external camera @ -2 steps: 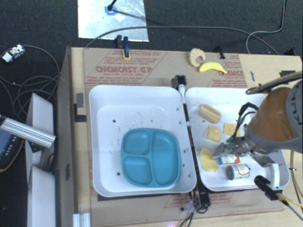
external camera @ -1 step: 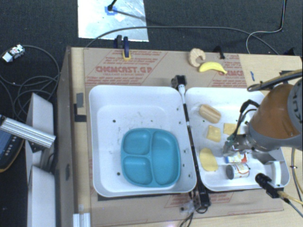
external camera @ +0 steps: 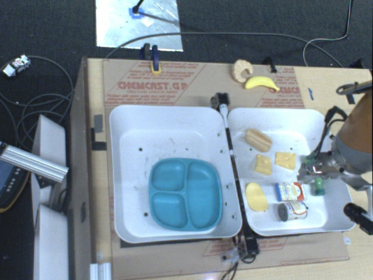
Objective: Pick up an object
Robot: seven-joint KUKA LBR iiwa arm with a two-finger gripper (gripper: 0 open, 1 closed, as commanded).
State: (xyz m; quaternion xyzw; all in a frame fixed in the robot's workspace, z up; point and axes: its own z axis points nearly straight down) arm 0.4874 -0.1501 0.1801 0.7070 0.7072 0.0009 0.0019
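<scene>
Resting on cardboard-topped bench (external camera: 175, 77): two white bins (external camera: 128, 133).

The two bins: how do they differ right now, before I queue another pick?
The left bin holds one large thing, a blue divided plate; the right bin holds several small items, among them a bread roll, yellow pieces and a can. The gripper is over the right bin's right side, while the left bin has no arm above it. Both are shallow, white and sit side by side.
</scene>
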